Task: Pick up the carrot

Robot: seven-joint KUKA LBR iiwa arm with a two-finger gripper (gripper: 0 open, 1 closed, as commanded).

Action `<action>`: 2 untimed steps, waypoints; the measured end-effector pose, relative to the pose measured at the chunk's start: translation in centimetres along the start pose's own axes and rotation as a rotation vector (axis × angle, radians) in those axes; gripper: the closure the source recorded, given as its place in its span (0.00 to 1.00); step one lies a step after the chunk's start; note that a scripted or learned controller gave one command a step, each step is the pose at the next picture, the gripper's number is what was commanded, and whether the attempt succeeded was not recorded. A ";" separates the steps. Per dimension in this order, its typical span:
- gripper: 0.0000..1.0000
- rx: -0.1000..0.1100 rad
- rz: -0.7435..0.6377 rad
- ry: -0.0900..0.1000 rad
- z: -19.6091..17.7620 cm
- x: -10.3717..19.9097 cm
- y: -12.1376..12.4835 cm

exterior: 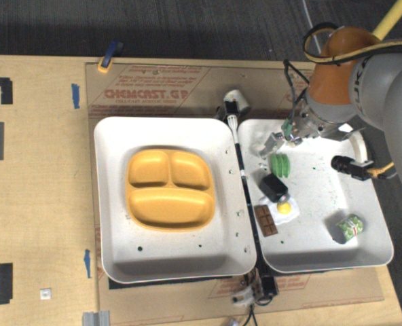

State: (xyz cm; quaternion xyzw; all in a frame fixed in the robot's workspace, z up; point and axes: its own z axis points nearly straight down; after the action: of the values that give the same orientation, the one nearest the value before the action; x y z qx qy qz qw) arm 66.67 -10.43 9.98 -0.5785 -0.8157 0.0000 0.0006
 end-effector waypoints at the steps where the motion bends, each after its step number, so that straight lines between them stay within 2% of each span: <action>1: 0.00 0.000 -0.081 0.000 -8.5 9.0 -8.3; 2: 0.00 0.000 -0.313 0.000 -8.5 8.8 -11.2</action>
State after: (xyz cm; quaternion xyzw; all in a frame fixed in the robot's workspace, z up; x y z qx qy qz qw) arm 53.24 -5.81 18.51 -0.4443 -0.8959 -0.0002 0.0004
